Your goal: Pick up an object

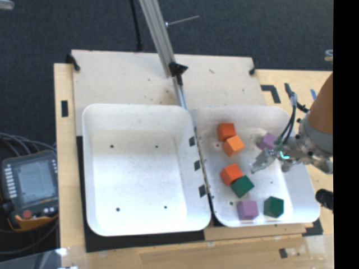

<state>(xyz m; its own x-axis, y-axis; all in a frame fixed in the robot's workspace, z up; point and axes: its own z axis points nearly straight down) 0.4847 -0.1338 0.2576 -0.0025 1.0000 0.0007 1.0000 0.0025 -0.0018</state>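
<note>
Biggest risk here imo: the tool (262, 162) sits low in the right bin (291, 220), near a purple cube (269, 140) and not far from the packed orange cube (230, 173) and green cube (242, 186), which touch each other. A slightly off approach would just shove a block sideways or clip two at once. Honestly can't tell how far the tool is spread, and nothing is visibly held in it. The blocks look like small painted cubes, matte, hard-edged; two more orange cubes (226, 131) sit further back. Both bins are smooth white with speckles, so blocks probably slide easily. The left bin (92, 150) is the same kind of shallow tray.
</note>
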